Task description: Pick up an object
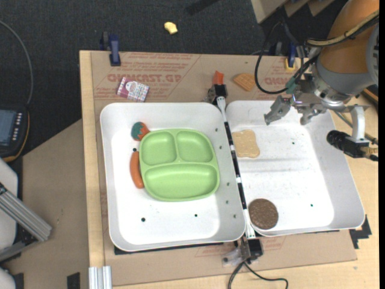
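You see two white bins, the left bin (pixel 120 221) and the right bin (pixel 337 203), on a tan cardboard surface (pixel 180 71) printed with faded red lettering. In the left bin lies a lime-green divided plate (pixel 178 164), an orange carrot-shaped piece (pixel 136 169) at its side and a small teal and red-orange item (pixel 139 130). In the right bin you find a pale tan flat slice (pixel 245 144) and a dark brown speckled round patty (pixel 263 213). The arm (pixel 355 29) is grey with orange; its gripper (pixel 290 111) is grey metal.
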### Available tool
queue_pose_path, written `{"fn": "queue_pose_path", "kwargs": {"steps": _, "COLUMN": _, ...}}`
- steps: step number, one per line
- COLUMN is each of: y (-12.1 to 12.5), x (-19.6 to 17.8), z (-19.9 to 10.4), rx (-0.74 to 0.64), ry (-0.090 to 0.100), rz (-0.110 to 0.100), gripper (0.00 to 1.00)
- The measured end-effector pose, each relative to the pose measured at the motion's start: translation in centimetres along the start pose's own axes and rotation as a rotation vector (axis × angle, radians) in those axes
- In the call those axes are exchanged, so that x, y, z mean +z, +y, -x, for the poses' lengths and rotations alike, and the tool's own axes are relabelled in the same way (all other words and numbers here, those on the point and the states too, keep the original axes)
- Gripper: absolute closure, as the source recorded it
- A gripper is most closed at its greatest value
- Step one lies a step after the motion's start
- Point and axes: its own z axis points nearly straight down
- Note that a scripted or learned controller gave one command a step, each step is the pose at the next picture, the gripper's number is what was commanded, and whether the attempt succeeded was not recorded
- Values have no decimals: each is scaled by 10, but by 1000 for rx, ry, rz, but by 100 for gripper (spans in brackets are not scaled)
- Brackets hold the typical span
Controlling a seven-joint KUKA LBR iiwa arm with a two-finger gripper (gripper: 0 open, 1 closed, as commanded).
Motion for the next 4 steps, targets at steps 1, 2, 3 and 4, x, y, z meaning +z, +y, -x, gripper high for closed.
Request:
{"fn": "queue_pose_path", "kwargs": {"steps": 1, "y": 19, "x": 149, "z": 7, "rx": 3, "ry": 2, "rz": 0, "gripper": 0}}
{"fn": "queue_pose_path", "kwargs": {"steps": 2, "y": 31, "x": 140, "z": 8, "rx": 0, "ry": -1, "rz": 5, "gripper": 0}}
{"fn": "queue_pose_path", "kwargs": {"steps": 3, "y": 60, "x": 140, "z": 36, "rx": 1, "ry": -2, "rz": 6, "gripper": 0}}
{"fn": "queue_pose_path", "kwargs": {"steps": 4, "y": 60, "x": 140, "z": 1, "rx": -2, "ry": -2, "rz": 3, "gripper": 0}}
